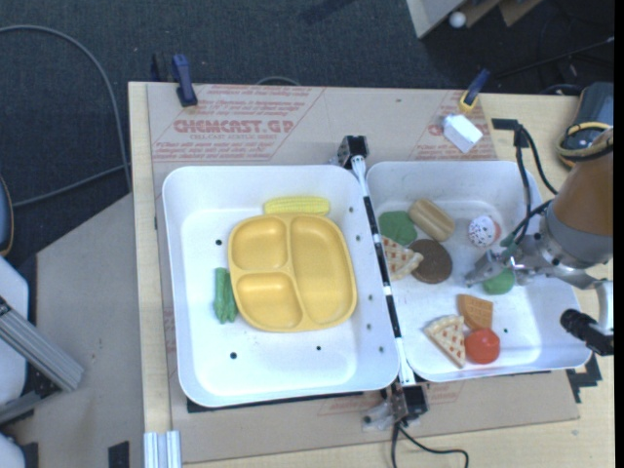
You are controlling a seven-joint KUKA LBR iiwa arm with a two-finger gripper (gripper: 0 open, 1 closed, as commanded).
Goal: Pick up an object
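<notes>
My gripper (492,271) is low in the right bin (517,354), reaching in from the right edge. A small green object (501,284) lies directly under its tip and is partly covered by it; I cannot tell if it is gripped. Around it lie a white speckled ball (482,230), a brown round cookie (432,261), an orange cracker (477,310), a red tomato (483,345) and a pizza slice (448,337). Farther left are a tan bread roll (432,218), a green leafy piece (397,227) and a second pizza slice (399,257).
The left bin (195,359) holds a yellow divided plate (291,269), a corn cob (296,205) behind it and a green pea pod (225,295) to its left. Black cables (526,178) hang over the right bin's far right corner. A white block (462,132) lies on the bench behind.
</notes>
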